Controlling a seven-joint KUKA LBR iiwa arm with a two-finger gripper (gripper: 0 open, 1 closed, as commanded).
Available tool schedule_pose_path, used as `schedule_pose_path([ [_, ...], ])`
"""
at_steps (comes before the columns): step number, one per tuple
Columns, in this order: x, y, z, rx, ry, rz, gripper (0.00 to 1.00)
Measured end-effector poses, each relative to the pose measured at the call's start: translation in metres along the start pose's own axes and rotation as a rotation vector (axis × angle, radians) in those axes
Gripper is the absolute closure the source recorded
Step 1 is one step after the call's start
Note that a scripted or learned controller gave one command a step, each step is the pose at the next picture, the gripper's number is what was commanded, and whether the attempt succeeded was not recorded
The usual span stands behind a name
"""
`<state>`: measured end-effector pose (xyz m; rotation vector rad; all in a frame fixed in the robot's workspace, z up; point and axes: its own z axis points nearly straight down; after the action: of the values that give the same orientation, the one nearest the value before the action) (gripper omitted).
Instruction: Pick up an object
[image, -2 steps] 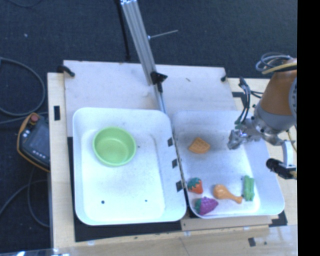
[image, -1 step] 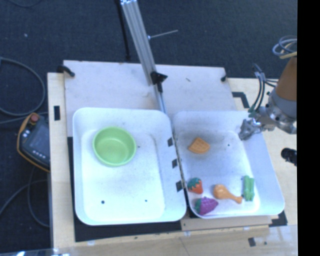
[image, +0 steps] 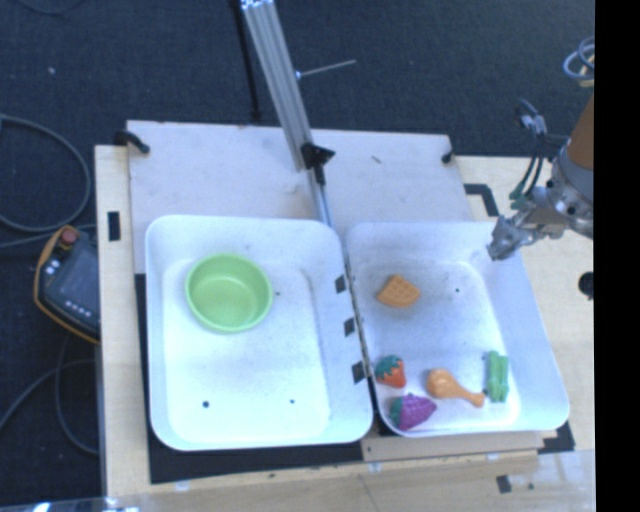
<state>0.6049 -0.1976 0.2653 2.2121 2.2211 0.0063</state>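
The right bin (image: 520, 300) holds several toy foods: an orange waffle-like piece (image: 398, 292) near its middle left, a red strawberry (image: 390, 371), a purple grape bunch (image: 411, 409), an orange drumstick (image: 452, 386) and a green vegetable (image: 496, 375) along its near side. My gripper (image: 503, 242) hangs over the far right corner of that bin, well away from all of them. Nothing shows between its fingers.
A light green bowl (image: 229, 291) sits in the left bin (image: 170, 400). A slanted metal pole (image: 285, 85) rises from behind the bins' shared edge. A yellow-rimmed pendant (image: 66, 280) lies off the bench at the left, with cables around it.
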Motion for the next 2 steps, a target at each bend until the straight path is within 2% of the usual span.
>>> schedule_pose_path([
  [2, 0.107, 0.023, 0.013, 0.008, 0.002, -0.002, 1.0],
])
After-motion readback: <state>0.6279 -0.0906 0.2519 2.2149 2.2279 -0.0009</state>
